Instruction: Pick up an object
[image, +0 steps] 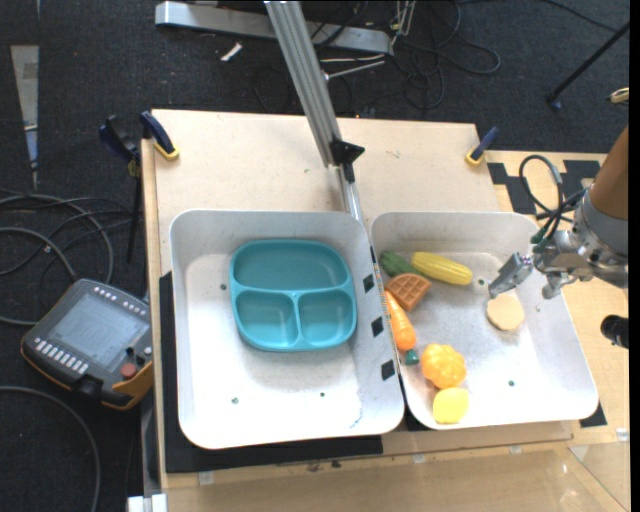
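Overhead, the claw (530, 277) hangs spread wide (gripping nothing) just above the pale round piece (506, 314).

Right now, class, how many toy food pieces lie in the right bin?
7, all in the right bin: green vegetable, corn cob, waffle, carrot, orange piece, yellow piece, and a pale round piece below the hand. Others may be hidden.

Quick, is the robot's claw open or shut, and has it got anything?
Gripper: open, holding nothing, above the round beige toy in the right white bin.
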